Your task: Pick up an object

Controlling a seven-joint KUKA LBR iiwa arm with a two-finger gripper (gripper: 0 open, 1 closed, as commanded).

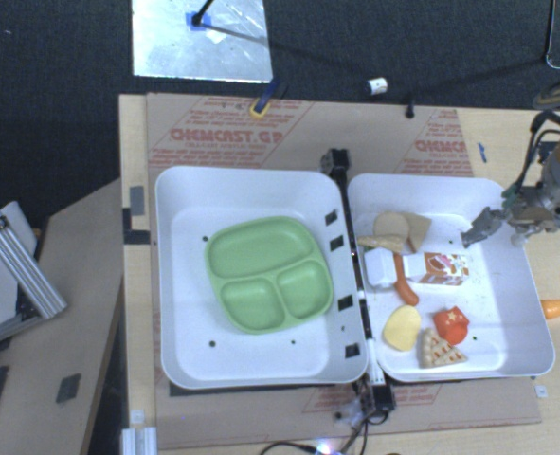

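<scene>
where "chemcast gp" marks the board (pixel 227 133) (red print), the hand (pixel 478 227) hovers, grip state unclear.

Landmark: green three-compartment plastic plate (pixel 265 273), lying flat in left white bin (pixel 180 254). Right of the plate, right white bin (pixel 516 301) holds the toy food: beige bread slice (pixel 398 226), orange sausage (pixel 405 282), small white-and-red carton (pixel 443 268), yellow lemon-like piece (pixel 402 328), red tomato-like piece (pixel 451 324), pizza wedge (pixel 440 350). Gripper (pixel 480 226) hangs over that bin's upper right, farthest from the plate.
</scene>
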